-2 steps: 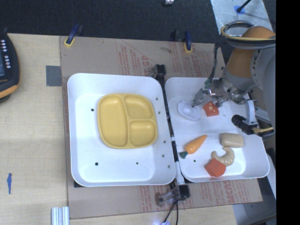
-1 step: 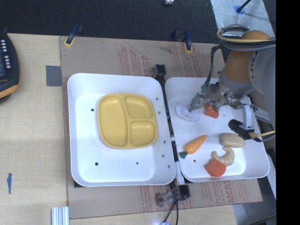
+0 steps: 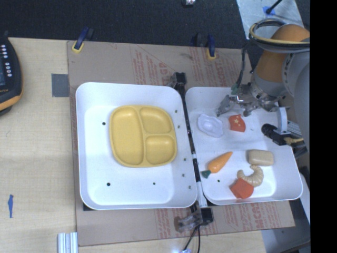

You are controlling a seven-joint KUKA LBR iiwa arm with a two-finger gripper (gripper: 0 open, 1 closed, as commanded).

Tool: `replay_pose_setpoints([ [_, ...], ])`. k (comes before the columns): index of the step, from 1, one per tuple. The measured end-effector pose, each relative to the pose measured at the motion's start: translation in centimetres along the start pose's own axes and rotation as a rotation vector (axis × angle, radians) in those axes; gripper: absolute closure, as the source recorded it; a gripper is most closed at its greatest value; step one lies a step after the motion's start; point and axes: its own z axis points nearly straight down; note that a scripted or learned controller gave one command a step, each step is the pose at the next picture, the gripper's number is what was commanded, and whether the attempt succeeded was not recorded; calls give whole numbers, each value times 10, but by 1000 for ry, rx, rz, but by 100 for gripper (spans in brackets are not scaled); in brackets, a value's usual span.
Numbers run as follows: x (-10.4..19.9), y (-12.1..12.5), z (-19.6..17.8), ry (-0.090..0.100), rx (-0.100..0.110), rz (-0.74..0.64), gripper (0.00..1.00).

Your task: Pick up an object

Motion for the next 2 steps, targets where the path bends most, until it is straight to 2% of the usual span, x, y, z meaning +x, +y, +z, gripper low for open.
replay_pose_setpoints([
  [1, 34, -27, 1, 3, 8, -1, 0],
  [2, 12, -40, 1, 2, 7, 5, 0],
])
